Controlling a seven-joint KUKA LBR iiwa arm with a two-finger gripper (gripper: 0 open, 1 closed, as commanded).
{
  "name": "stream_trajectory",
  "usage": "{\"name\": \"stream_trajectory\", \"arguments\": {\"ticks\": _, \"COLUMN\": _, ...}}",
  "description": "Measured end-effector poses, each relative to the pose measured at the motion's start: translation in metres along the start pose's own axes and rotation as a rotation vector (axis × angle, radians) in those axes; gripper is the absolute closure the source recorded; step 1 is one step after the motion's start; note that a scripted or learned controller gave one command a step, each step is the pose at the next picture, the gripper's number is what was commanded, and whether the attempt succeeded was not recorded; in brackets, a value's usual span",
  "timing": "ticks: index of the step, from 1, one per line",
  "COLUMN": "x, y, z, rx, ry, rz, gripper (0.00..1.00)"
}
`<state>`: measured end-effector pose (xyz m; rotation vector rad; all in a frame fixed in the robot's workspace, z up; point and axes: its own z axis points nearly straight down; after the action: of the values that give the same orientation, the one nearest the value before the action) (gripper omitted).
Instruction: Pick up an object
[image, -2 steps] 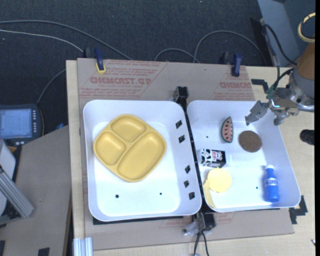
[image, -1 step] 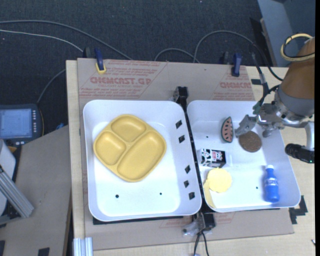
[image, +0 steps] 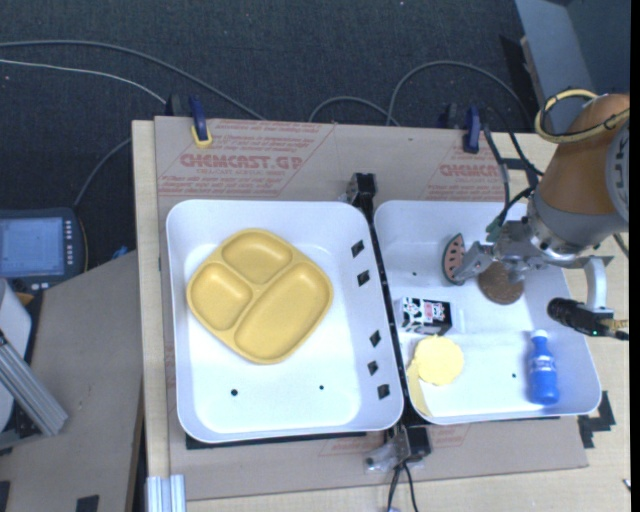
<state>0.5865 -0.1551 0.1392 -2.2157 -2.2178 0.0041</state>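
Two bins (image: 190, 330), one yellow tray (image: 260, 295), one blue bottle (image: 542, 370).

1. red letters on the brown board (image: 250, 155) behind the left bin say "chemcast gp".
2. more red letters at the board's right side are too blurry to read.

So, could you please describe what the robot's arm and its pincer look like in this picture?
The arm is grey with a broad orange band above the wrist, and a yellowish cable loops over its top. The pincer is a compact grey metal assembly with dark cabling trailing beside it.
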Motion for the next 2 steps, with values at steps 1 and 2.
{"name": "stream_trajectory", "arguments": {"ticks": 1, "x": 0.001, "y": 0.001, "z": 0.051, "rx": -0.005, "ry": -0.001, "rz": 0.0, "gripper": 0.0}}
{"name": "stream_trajectory", "arguments": {"ticks": 2, "x": 0.0, "y": 0.002, "z": 0.037, "rx": -0.01, "ry": -0.003, "rz": 0.001, "gripper": 1.0}}
